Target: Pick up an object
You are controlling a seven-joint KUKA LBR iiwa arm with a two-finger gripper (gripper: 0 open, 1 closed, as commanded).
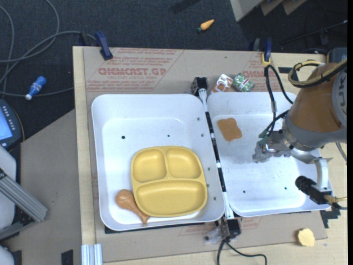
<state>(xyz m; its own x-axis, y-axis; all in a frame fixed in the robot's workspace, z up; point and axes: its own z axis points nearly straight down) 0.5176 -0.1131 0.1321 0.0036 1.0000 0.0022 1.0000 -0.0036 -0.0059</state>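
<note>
Gripper (263, 150) low inside the right bin (242, 200); its opening cannot be judged. Brown toast-like piece (229, 130) lies up-left of it; yellow divided plate (167, 181) far left.

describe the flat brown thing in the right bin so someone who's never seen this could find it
Start at the right white bin, the one the grey and orange arm reaches over. Near its upper left corner, close to the divider between the bins, lies a small flat brown piece like a slice of toast. It lies flat and alone on the bin floor, left of the gripper.
</note>
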